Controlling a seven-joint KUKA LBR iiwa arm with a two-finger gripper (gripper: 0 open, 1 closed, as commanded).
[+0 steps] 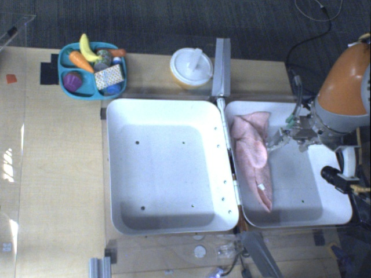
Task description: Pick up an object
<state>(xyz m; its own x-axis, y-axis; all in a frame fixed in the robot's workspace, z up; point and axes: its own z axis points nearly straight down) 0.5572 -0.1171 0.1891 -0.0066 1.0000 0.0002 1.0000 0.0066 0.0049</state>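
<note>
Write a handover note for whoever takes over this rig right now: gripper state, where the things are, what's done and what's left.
Gripper: over the right bin, beside the right edge of the pink cloth; whether its fingers are open or shut cannot be told from this view.
Pink cloth: lying along the left side of the right bin, crumpled at the top, tapering toward the front.
Left bin: nothing to pick there.
Off the bins: a blue tray of toy food and a white lidded cup on the bench behind.
Done: arm is at the cloth.
Left: grasp and lift the cloth; no lift is visible yet.
</note>
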